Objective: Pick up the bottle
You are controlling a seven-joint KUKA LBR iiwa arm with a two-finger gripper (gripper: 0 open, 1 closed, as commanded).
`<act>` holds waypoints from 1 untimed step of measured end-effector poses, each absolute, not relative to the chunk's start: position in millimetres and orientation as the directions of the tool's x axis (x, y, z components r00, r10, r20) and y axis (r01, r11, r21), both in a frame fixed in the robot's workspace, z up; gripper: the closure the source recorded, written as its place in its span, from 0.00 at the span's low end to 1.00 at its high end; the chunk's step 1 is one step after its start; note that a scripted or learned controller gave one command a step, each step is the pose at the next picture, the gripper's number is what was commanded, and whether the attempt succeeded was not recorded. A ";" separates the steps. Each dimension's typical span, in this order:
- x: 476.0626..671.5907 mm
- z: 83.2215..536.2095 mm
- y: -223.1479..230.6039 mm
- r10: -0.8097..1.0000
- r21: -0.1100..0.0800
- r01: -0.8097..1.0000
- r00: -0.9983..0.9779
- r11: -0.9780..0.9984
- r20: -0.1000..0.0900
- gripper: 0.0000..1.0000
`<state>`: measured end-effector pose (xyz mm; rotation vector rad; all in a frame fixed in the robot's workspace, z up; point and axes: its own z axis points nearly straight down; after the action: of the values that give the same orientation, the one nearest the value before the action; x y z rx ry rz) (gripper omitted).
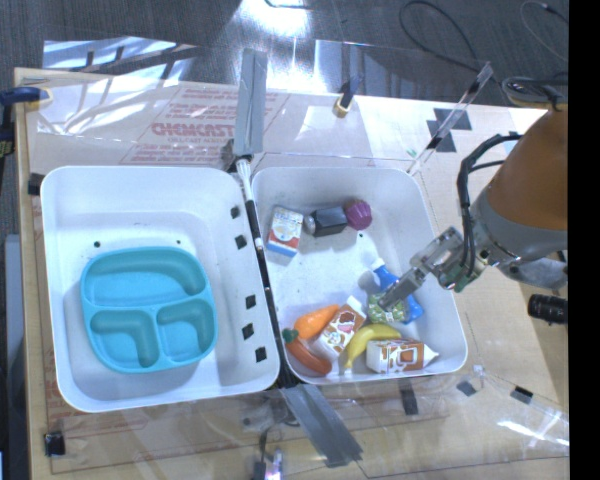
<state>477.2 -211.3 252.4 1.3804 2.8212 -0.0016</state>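
Note:
Two bottles lie in the right bin (420,203). A dark bottle with a round purple cap (338,218) lies on its side near the bin's back. A blue bottle with a green label (392,303) lies near the right wall, its blue neck pointing up-left. My gripper (398,290) reaches in from the right and sits low, directly over the blue bottle, covering part of its body. The dark bottle is well clear of the gripper, up and to the left.
A small white carton (284,232) lies by the dark bottle. A toy carrot (315,320), a banana (368,336), an orange-and-white carton (400,356) and a red piece (308,358) crowd the bin's front. The left bin (60,208) holds a blue divided plate (145,306).

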 end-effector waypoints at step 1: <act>511.9 191.8 -211.0 0.783 -0.003 0.783 -0.622 0.622 0.002 0.00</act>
<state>511.9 -211.0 191.8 1.3674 2.8320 -0.0021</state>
